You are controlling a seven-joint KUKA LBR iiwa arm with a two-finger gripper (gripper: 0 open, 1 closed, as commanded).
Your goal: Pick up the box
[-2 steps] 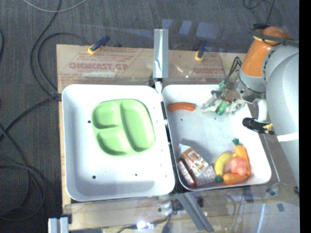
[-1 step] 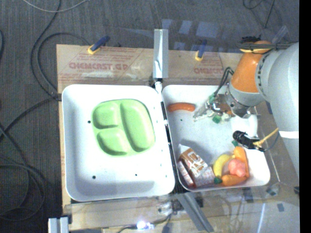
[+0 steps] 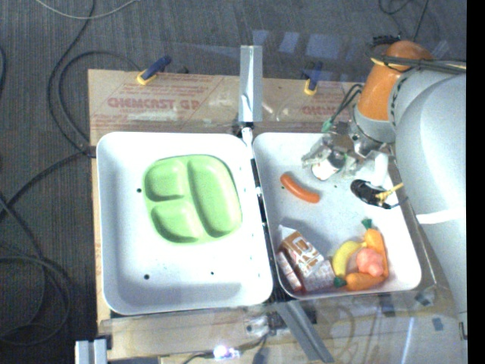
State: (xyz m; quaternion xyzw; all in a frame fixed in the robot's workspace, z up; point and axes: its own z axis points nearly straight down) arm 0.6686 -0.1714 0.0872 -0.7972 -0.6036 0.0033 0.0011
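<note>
- The gripper [image 3: 326,161] hovers over the far part of the right bin [image 3: 333,214], empty; I cannot tell whether it is released or clenched.
- The box [image 3: 303,260], brown and red, lies in that bin's near left corner, well apart from the gripper.
- A sausage [image 3: 300,188] lies between the gripper and the box.
- A banana [image 3: 345,255] and a carrot [image 3: 373,241] sit just right of the box.
- A green plate [image 3: 193,196] rests in the left bin [image 3: 121,203].
</note>
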